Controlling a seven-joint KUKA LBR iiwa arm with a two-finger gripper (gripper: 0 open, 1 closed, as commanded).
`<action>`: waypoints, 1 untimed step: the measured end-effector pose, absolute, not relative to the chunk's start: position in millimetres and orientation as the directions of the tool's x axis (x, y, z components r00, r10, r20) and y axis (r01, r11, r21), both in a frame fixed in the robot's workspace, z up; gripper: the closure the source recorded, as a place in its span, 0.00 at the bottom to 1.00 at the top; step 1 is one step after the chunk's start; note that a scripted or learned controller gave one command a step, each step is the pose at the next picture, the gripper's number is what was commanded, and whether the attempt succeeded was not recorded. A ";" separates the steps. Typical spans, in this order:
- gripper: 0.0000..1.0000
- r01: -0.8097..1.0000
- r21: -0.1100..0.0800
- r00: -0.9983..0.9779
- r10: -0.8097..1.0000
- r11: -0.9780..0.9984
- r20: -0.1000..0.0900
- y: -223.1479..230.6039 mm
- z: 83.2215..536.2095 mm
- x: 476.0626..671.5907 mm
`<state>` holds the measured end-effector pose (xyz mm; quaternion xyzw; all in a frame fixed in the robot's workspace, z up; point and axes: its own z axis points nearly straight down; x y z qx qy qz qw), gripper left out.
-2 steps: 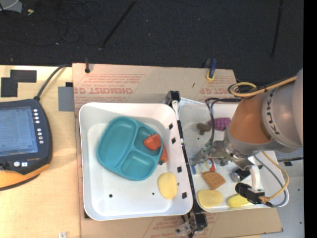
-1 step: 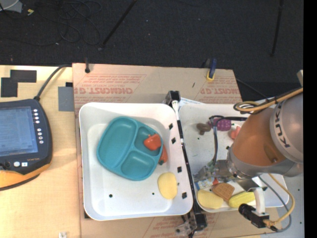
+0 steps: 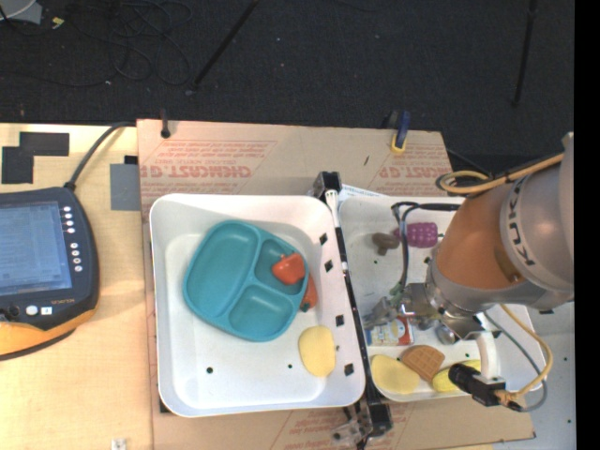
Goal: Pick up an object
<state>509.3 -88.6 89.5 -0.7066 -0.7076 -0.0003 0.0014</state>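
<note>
My gripper (image 3: 401, 309) is low in the right bin (image 3: 375, 216), near its left wall, with the orange-banded wrist above it. Just under and beside it lies a small white and red packet (image 3: 392, 332). A brown waffle-like piece (image 3: 424, 360) and a pale yellow round piece (image 3: 394, 375) lie at the bin's near edge. A purple block (image 3: 421, 233) and a small grey-brown lump (image 3: 384, 242) sit at the far side. I see nothing held by the gripper.
The left bin (image 3: 178, 345) holds a teal divided plate (image 3: 234, 279) with an orange-red piece (image 3: 291, 269) on its right rim, and a yellow oval piece (image 3: 318, 351) near the front. A handheld control pendant (image 3: 37, 251) lies left of the bins.
</note>
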 end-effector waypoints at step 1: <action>0.00 1.000 -0.001 -0.001 1.000 0.001 0.004 -102.4 90.0 526.8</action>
